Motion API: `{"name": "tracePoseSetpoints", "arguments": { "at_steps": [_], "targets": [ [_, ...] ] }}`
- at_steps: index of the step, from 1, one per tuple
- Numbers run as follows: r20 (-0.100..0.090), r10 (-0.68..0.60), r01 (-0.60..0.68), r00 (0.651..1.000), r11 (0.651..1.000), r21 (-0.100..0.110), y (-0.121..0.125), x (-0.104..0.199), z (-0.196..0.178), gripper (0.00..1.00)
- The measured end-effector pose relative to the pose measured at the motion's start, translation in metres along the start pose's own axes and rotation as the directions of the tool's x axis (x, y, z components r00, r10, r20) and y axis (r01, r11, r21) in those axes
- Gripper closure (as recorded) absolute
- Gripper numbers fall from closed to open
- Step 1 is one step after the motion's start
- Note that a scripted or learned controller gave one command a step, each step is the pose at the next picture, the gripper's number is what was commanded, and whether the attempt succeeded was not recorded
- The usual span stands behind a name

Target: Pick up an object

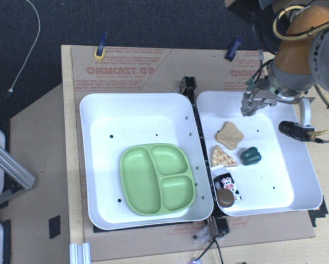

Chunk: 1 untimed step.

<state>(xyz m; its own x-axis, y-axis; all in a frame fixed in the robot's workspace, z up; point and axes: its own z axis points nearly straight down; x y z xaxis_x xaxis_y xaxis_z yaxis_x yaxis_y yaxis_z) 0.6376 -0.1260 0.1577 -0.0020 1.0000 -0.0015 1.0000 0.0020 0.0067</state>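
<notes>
The gripper (pixel 251 106) is seen above the bread slice (pixel 230 135), up-right of it; its grasp state cannot be told.

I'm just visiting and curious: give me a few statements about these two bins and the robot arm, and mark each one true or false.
1. The green divided plastic plate lies in the left white bin. True.
2. The dark green rounded object sits on that plate. False: it lies in the right white bin.
3. The gripper is above the right bin's far end. True.
4. The tan bread-shaped piece is between the gripper's fingers. False: it lies on the bin floor, apart from the gripper.
</notes>
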Motion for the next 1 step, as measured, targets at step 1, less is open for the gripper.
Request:
{"name": "tracePoseSetpoints", "arguments": {
  "at_steps": [1],
  "targets": [
    [0.0,0.001,-0.001,1.0,1.0,0.0,-0.0024,-0.0003,-0.0442,1.0]
  ]
}}
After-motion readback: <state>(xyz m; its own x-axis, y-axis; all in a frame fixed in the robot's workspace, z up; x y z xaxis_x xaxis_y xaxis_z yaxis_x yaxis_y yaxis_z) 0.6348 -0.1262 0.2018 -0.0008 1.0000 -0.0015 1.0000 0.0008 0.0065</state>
